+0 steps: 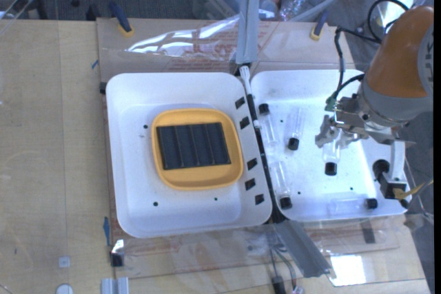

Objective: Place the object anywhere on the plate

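As it lies, vial (295, 129) points near-vertical.

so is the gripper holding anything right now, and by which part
Cannot be told. The gripper is low over the right bin, above clear tubes with black caps, but nothing shows plainly between its fingers.

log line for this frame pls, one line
arm: over right bin | gripper: low among clear tubes, grasp unclear | plate: yellow, left bin, dark ridged insert | task: not yet done
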You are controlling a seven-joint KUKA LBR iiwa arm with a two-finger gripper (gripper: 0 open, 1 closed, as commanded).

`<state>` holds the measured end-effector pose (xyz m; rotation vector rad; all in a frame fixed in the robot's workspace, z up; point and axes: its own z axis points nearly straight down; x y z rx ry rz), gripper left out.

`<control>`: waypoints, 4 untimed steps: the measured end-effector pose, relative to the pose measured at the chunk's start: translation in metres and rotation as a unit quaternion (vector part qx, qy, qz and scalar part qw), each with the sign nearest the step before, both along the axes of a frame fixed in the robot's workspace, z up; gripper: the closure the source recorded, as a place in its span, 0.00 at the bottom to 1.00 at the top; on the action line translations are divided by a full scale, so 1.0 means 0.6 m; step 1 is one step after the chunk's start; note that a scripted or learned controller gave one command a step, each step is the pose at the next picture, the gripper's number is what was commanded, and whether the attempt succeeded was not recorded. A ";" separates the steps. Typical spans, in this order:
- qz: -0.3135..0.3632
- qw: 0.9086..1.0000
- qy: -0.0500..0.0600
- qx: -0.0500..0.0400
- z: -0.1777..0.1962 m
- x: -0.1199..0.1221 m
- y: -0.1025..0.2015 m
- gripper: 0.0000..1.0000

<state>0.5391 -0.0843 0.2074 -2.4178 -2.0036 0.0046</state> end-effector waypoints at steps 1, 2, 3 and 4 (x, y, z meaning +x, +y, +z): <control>0.130 0.991 0.001 0.002 -0.040 -0.075 0.075 1.00; 0.184 0.983 -0.001 0.000 -0.025 0.040 0.138 1.00; 0.228 0.974 -0.002 0.000 -0.039 0.072 0.223 1.00; 0.344 0.939 -0.003 0.001 -0.001 0.070 0.355 1.00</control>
